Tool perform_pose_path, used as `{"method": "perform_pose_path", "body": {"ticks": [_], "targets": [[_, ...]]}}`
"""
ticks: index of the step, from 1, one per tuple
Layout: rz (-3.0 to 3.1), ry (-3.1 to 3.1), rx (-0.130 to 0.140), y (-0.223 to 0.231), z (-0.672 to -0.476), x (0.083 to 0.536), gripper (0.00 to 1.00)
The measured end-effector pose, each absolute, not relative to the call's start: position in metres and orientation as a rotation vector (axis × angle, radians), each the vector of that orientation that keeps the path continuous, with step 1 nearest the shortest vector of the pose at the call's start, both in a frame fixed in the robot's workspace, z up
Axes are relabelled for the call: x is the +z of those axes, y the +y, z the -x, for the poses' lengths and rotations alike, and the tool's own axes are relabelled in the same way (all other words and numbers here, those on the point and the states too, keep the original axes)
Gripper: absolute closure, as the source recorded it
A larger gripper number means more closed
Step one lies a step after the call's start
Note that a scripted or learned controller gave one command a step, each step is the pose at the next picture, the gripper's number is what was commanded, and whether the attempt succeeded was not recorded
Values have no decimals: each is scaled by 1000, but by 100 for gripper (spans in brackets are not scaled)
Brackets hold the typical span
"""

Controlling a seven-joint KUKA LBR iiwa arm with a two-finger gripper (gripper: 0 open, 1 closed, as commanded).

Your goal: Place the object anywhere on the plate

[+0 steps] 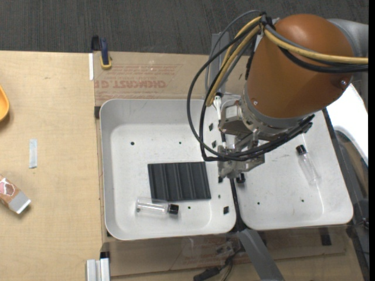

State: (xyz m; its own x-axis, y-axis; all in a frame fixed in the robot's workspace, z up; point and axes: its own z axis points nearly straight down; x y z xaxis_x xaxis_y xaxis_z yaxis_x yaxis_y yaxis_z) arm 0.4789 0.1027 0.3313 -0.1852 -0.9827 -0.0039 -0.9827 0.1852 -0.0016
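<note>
Two shallow white bins sit side by side, left bin [105, 157] and right bin [334, 215], and their shared edge runs right under the jaws. Printed cardboard [140, 78] lies beyond the left bin, up-left of the jaws, with a blue and yellow clamp [103, 52] at its corner. Way off left of the jaws on the wooden bench [53, 233]: a small grey strip [33, 154], a red-white packet [13, 196] and something orange [3, 104] cut off by the edge
</note>
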Motion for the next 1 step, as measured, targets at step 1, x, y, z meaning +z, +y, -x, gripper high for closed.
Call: {"method": "perform_pose_path", "body": {"ticks": [1], "targets": [[2221,2218,3,131,-479,329,100]]}}
